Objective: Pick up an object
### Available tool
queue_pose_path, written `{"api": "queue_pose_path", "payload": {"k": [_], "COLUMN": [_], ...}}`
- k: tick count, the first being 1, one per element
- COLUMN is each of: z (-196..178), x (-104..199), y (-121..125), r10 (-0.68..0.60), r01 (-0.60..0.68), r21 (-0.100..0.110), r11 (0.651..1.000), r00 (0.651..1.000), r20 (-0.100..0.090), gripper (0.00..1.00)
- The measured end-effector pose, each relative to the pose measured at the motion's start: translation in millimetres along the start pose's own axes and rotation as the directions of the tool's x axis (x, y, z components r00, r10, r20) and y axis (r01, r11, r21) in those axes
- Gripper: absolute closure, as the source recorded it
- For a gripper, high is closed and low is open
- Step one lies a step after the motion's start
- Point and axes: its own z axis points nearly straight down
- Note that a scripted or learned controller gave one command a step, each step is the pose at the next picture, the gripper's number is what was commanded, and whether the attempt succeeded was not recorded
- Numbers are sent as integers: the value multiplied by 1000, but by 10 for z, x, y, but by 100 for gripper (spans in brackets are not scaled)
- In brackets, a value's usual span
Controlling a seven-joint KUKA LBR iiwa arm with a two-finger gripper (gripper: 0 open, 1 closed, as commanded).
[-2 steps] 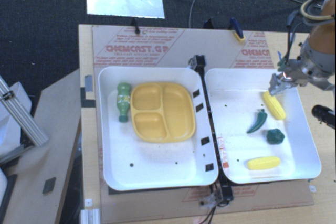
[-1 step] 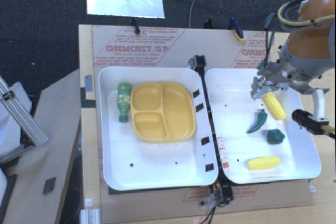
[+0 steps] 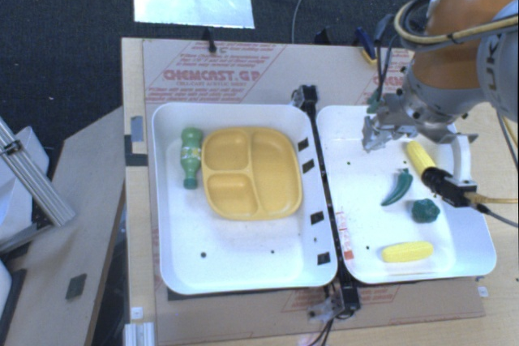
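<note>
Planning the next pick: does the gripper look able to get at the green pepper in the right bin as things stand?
Probably yes. The green pepper lies apart from the other items on the bin floor, uncovered, and the gripper hangs over the same right bin, nearby.

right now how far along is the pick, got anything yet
Nothing looks picked yet. The pincer sits low over the right bin near its back left corner, with no object seen in it. The green pepper, yellow corn and dark green piece all lie in the bin. Grasp and lift remain.

Wooden bench (image 3: pixel 97 174), 2 white bins (image 3: pixel 174 255) side by side
</note>
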Motion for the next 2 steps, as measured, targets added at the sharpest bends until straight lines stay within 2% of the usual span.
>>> {"api": "queue_pose_path", "payload": {"k": [2], "z": [233], "x": [932], "y": [-101], "r10": [-1], "r01": [1], "r21": [2], "r11": [1000], "r00": [1000], "r20": [-1], "gripper": [100]}}
